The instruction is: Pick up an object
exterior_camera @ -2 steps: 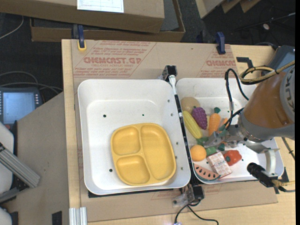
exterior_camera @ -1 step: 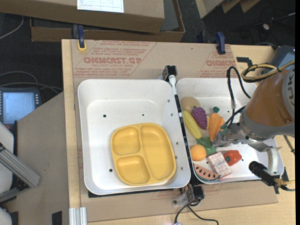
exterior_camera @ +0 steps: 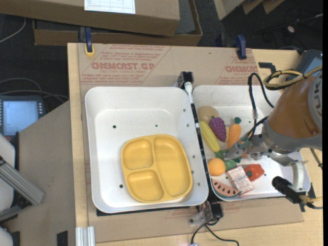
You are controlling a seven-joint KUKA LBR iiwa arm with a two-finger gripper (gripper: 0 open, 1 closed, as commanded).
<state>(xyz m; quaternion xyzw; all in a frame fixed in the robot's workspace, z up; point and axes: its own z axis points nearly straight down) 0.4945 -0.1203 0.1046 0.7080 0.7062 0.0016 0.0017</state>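
Camera view | end effector (exterior_camera: 240, 150) low in right bin (exterior_camera: 287, 191) among toy food | grip state unclear

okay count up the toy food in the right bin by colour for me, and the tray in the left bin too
Yellow: 2, corn, tray
Orange: 2, carrot, orange
Purple: 1, grapes
Red: 2, tomato, watermelon slice
Tan: 1, round piece
White and red: 1, packet
Total: 9

Bright even overhead light, soft shadows, white bins (exterior_camera: 102, 106) perhaps slightly overexposed, mild blur
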